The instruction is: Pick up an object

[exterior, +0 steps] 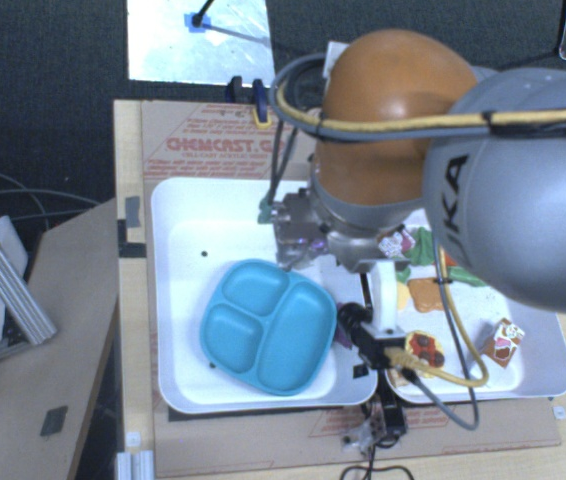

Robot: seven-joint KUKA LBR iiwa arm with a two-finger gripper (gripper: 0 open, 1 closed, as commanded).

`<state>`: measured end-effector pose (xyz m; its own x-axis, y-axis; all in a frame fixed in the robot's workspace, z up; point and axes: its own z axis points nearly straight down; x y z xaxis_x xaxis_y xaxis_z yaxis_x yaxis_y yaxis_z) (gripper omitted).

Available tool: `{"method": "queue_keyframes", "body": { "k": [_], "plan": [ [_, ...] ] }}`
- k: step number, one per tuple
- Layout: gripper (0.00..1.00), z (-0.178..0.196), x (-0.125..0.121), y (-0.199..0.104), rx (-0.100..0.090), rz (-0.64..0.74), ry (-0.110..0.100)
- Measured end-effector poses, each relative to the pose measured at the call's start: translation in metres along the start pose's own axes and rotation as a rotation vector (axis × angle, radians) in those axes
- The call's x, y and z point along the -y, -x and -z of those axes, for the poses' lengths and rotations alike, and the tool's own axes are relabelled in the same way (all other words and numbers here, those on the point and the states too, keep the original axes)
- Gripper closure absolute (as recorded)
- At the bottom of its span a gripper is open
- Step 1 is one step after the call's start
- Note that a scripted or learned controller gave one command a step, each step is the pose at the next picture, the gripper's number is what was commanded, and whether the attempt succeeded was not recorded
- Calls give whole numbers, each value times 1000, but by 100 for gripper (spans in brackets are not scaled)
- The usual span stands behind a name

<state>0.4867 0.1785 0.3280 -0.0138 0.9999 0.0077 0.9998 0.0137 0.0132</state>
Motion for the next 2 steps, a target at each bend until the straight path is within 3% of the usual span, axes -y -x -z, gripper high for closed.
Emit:
{"method": "queue_keyframes", "body": {
  "k": [1,2],
  "plan": [
    [100,119,-50,-19,2,-7,3],
    [100,74,1,-59,8,-5,-17]
  ]
}}
